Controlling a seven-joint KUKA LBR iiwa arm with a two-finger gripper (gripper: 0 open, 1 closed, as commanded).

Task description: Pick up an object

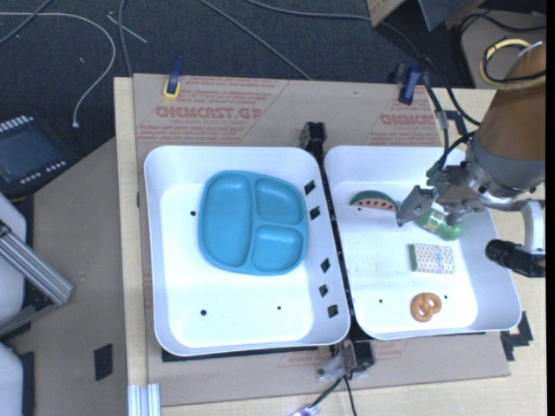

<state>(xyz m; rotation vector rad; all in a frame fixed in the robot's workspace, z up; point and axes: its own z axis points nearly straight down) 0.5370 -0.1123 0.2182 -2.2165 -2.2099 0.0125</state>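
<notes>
Probably no further than the approach. Cannot call anything lifted: shows the gripper (436, 204) low over the right bin (500, 312), directly above a small green object (445, 226), with part of that object peeking out beneath the metal on the side nearer the camera. Cannot tell whether the grip is wide, narrow or closed on anything, since the wrist hides the working end from above. Leaves, on that reading, the closing, the lift and a clean carry off the bin floor. Lies towards the right bin's far right, that green piece, between a watermelon slice (373, 202) to its left and a patterned square (432, 257) just nearer the camera, well apart from a pretzel (425, 306) by the near rim. Looks rounded and glossy, but too covered to give a long axis or a pointing direction with any confidence. Holds only a blue divided plate (254, 222) in the left bin (156, 232), out of the way of this attempt.
</notes>
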